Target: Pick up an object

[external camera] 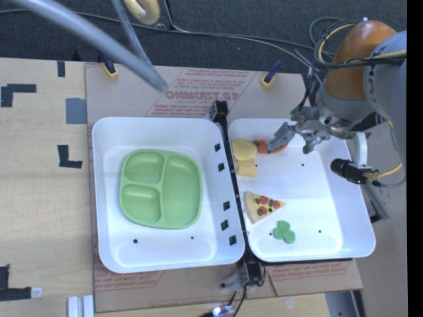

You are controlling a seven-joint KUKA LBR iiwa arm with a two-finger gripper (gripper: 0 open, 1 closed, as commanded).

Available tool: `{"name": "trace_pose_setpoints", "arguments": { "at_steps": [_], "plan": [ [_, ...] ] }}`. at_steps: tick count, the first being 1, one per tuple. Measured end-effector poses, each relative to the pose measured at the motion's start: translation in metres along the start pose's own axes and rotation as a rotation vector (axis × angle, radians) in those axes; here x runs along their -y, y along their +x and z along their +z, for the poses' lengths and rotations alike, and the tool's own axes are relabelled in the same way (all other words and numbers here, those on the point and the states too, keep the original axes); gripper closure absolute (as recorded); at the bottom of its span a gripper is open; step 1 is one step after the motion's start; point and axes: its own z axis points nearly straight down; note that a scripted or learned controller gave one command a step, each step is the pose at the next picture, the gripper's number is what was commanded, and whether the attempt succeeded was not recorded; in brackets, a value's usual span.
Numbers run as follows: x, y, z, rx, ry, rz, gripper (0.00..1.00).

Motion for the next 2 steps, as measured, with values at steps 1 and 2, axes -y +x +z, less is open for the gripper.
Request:
{"name": "trace_pose_setpoints", "arguments": {
  "at_steps": [1,2],
  "plan": [
    [-0.003,0.0,-0.009,0.002,-0.014,-0.003,0.0],
    [-0.013,0.004,0.044,0.003,-0.011,-0.004,0.0]
  ]
}}
